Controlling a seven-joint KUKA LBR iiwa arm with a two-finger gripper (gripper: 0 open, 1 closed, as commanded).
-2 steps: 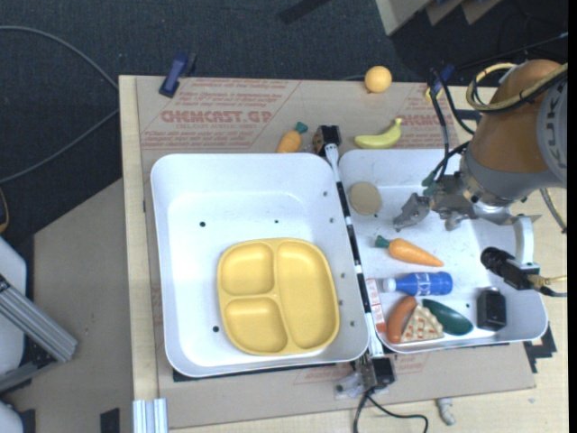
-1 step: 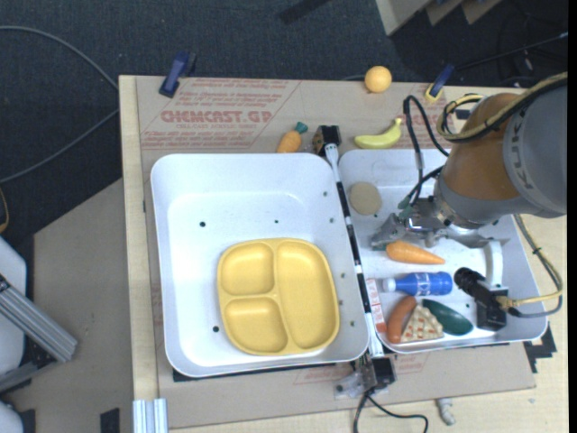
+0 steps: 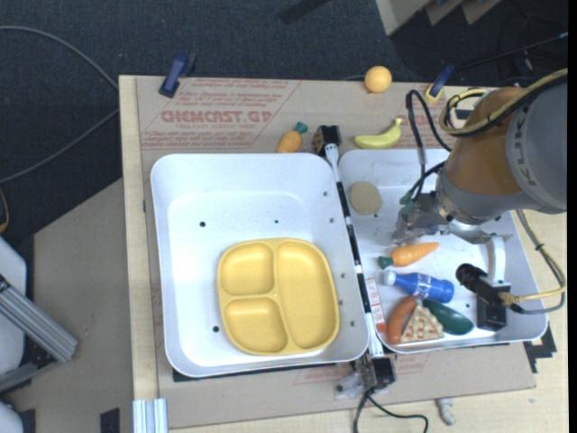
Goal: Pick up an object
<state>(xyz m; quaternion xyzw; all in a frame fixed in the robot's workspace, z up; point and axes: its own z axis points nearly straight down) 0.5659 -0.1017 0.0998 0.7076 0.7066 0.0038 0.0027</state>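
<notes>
The right bin (image 3: 379,165) holds several toy foods. An orange carrot (image 3: 413,254) with a green tip lies near its middle. Below it are a blue bottle (image 3: 422,285), a hot dog (image 3: 399,317), a pizza slice (image 3: 420,326) and a dark green piece (image 3: 453,318). A round beige disc (image 3: 365,197) sits at the bin's upper left. My gripper (image 3: 407,226) hangs just above the carrot's upper left, reaching in from the right, with the grey and orange arm (image 3: 491,156) behind it.
The left bin (image 3: 180,206) carries a yellow divided plate (image 3: 276,294). Beyond the bins on the bench lie a banana (image 3: 379,136), an orange ball (image 3: 379,78), a small carrot toy (image 3: 290,141) and a black piece (image 3: 327,136). Blue clips (image 3: 176,75) hold the bench's back edge.
</notes>
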